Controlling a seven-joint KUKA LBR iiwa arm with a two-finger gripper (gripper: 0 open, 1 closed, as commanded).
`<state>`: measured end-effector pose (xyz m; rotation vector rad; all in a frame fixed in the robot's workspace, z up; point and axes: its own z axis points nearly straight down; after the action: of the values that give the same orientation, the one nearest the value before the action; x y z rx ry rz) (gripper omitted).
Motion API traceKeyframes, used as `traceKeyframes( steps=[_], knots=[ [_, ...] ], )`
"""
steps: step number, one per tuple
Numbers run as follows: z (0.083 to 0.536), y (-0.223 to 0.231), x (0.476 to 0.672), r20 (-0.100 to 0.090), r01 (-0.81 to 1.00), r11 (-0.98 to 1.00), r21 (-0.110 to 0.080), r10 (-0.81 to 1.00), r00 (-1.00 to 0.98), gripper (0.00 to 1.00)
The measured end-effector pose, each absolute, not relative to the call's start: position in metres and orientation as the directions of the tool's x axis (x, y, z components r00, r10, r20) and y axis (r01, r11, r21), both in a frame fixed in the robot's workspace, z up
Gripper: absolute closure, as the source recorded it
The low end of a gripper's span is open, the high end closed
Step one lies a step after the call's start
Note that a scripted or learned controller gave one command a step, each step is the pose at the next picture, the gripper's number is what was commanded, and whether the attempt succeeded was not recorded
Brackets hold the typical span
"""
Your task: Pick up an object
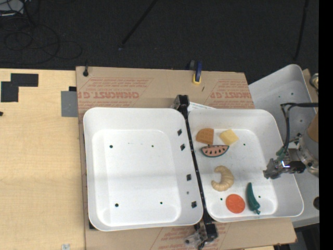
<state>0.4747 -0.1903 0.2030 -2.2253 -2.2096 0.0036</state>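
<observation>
Camera view: right bin (270, 120) holds six items, one each: brown wedge (205, 135), yellow cube (228, 136), watermelon slice (215, 150), croissant (223, 178), red disc (235, 203), green pepper (252, 197). My gripper (274, 170) at right rim, grip state unclear. Left bin (99, 139) beside it.

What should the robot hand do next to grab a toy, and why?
Probably slide a little left and toward the near edge, over the green pepper. The gripper sits at the right bin's right wall with nothing between its fingers, and the pepper looks like the nearest toy, just beside the red tomato.
</observation>
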Motion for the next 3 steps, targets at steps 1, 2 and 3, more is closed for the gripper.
traceKeyframes(
  steps=[1,2,3],
  knots=[
    [0.212,-0.191,0.475,0.003,1.0,-0.009,-0.007,1.0,0.009,1.0],
    [0.127,-0.213,0.476,0.002,1.0,0.0,-0.004,1.0,0.0,1.0],
    [0.169,-0.213,0.59,-0.003,1.0,0.006,0.009,1.0,-0.006,1.0]
  ],
)
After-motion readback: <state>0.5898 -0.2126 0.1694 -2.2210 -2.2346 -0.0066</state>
